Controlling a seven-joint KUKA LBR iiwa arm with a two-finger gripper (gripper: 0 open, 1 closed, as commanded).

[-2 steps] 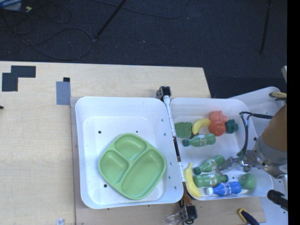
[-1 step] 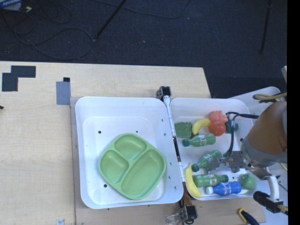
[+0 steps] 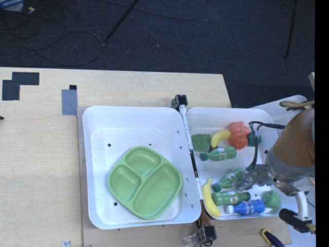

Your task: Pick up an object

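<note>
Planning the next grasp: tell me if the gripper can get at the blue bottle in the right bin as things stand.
Probably yes. The blue bottle lies uncovered near the front wall, the gripper just above it. A green bottle beside it crowds the approach.

Brightness: moderate and even across the bench (image 3: 41,153); the dark floor (image 3: 169,30) behind it is dim.
Light source: diffuse, overhead; its exact direction cannot be told.
Glare: the left bin (image 3: 103,118) and right bin (image 3: 216,118) are near overexposed, their rims washed pale.
Shadows: soft and faint, under the green tray (image 3: 145,182) well left of the gripper (image 3: 250,178).
Sharpness: soft overall; the bottles (image 3: 230,189) just beside the gripper lack fine detail, and the arm (image 3: 294,145) behind it is blurred.
Colour: saturated, slightly cool.
</note>
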